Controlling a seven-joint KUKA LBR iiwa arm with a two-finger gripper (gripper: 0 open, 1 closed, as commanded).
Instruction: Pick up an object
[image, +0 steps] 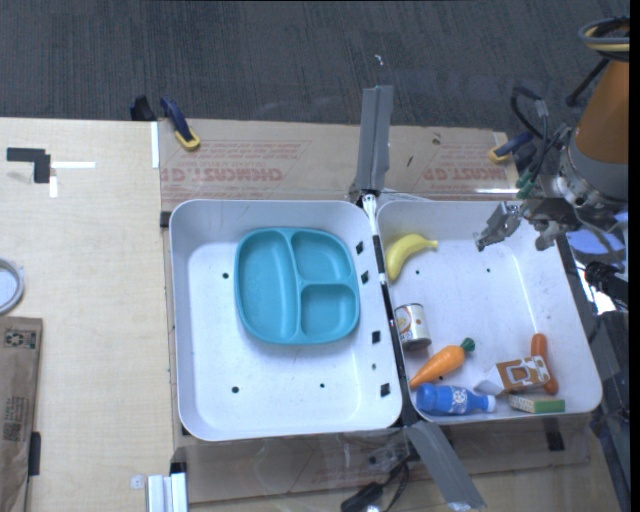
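The right bin (500, 300) holds a yellow banana (403, 250) at its back left, a small tin can (411, 326), a toy carrot (440, 363), a blue bottle (452, 400) lying flat, a brown box (525, 374), a small orange piece (540, 346) and a green-edged block (536, 404). My gripper (518, 230) hangs open above the bin's back right corner, well to the right of the banana. Nothing sits between its fingers.
The left bin (200, 330) carries a teal divided plate (297, 285). A grey divider post (375, 140) rises between the bins at the back. Clamps (180, 122) sit on the cardboard behind. A tape roll (6, 288) lies at the far left.
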